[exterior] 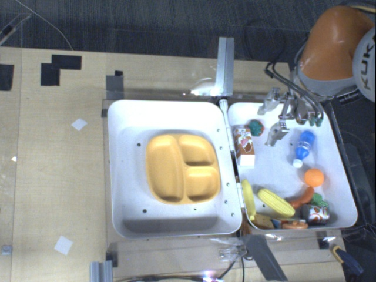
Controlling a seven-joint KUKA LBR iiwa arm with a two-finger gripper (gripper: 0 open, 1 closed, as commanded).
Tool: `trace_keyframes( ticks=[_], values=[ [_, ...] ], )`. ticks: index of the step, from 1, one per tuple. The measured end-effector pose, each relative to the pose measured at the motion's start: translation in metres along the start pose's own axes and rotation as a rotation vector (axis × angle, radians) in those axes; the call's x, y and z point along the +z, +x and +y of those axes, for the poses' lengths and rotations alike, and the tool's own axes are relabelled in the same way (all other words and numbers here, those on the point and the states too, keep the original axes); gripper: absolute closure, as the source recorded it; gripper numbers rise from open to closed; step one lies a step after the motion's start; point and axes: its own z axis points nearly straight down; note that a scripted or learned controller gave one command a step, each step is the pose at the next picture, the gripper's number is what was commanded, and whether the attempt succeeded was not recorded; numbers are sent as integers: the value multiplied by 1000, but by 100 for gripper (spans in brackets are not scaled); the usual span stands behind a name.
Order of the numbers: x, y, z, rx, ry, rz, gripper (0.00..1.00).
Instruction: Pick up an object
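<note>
Nearest the camera, at the bottom rim of the right-hand shallow white plastic bin [346, 207], lie a yellow plastic corn cob [275, 202], a yellow banana [248, 198] and a small red-and-white can [317, 214], all well below the two-finger metal gripper [281, 126]. The pale wooden bench [53, 175] bears 2 bins side by side, with dark carpet beyond. The left white bin [120, 216], well to the gripper's left, holds a yellow 3-compartment tray [181, 168]. The gripper hangs low over the right bin's upper part, fingers apart with nothing between them. A blue plastic bottle with a white cap [303, 147] lies just right of it; an orange ball [314, 177] sits below that. A small teal ball [255, 126] and a red-and-white carton [243, 143] lie just left.
</note>
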Motion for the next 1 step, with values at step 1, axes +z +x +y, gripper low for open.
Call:
trace_keyframes(
  ticks=[1],
  values=[
    [111, 24, -45, -33, 2, -4, 0]
  ],
)
